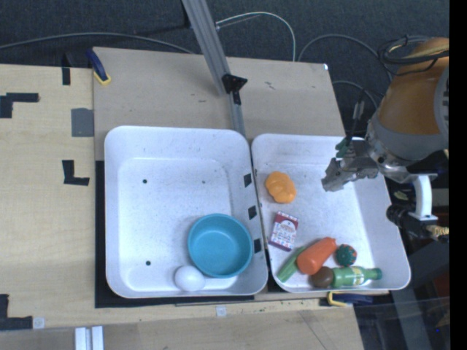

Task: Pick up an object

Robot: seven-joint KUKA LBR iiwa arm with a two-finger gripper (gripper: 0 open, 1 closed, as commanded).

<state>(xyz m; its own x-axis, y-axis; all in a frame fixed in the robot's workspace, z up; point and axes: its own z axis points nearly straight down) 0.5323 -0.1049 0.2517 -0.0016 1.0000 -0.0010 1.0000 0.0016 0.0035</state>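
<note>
My gripper point(334, 179) hangs over the right bin point(321, 146), near its right side, with nothing visible between its fingers. To its left an orange lumpy toy point(280, 187) lies on the bin floor. Lower down lie a small red and white carton point(284, 230), an orange carrot point(316, 254) with a green stalk, a red and green round toy point(345, 254) and a green bottle point(352, 275). In the left bin point(146, 152) a blue bowl point(219, 244) stands beside a white ball point(189, 277).
A grey metal pole point(210, 39) slants down from the top to the seam between the bins. Cables point(277, 20) run across the dark floor behind the bench. The arm's orange band point(416, 100) fills the right edge.
</note>
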